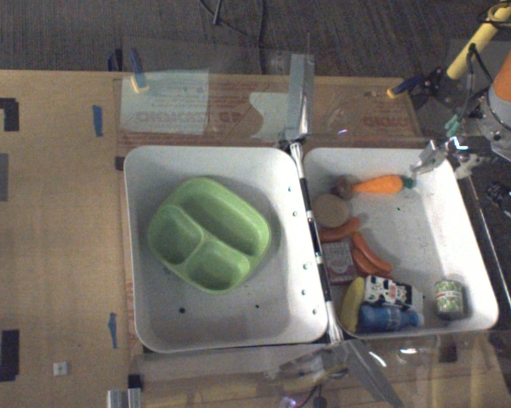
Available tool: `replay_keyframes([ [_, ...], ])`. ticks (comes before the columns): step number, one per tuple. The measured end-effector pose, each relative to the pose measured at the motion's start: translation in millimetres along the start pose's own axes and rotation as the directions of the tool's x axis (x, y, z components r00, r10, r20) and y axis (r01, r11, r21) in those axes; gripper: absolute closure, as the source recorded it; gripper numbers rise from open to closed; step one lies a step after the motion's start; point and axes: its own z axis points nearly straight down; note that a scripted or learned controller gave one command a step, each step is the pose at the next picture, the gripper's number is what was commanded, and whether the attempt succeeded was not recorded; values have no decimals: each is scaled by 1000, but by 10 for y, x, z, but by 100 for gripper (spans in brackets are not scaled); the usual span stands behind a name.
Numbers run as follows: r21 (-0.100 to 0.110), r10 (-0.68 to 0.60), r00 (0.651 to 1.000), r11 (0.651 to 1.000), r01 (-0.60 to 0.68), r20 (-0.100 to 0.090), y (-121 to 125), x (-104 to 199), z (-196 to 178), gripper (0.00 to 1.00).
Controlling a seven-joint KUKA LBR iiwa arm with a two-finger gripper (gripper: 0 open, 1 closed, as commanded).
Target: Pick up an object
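Observation:
The right bin [425, 236] holds the loose items. An orange toy carrot [377, 185] lies near its far edge, next to a round brown piece [329, 210]. Two orange-red sausages [341, 229] [371, 257] lie along the left side beside a dark red packet [338, 263]. At the front are a yellow banana [352, 303], a black-and-white carton [387, 291], a blue item [389, 318] and a small green can [448, 298]. My gripper [440, 154] hovers over the bin's far right corner, just right of the carrot's green tip, with nothing seen in it.
The left bin [153, 313] holds a green divided plate [208, 233]. A metal divider [299, 100] and clear sheet stand behind the bins. Cables and a yellow-handled tool [472, 45] sit at the top right, beside the arm.

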Motion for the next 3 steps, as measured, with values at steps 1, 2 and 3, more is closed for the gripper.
replay_keyframes([
  [1,-14,-28,1000,1000,27,-7,356,53,939,0],
  [2,-28,-31,999,999,31,7,389,29,797,100],
  [3,-3,301,954,954,-301,1,316,28,674,100],
])
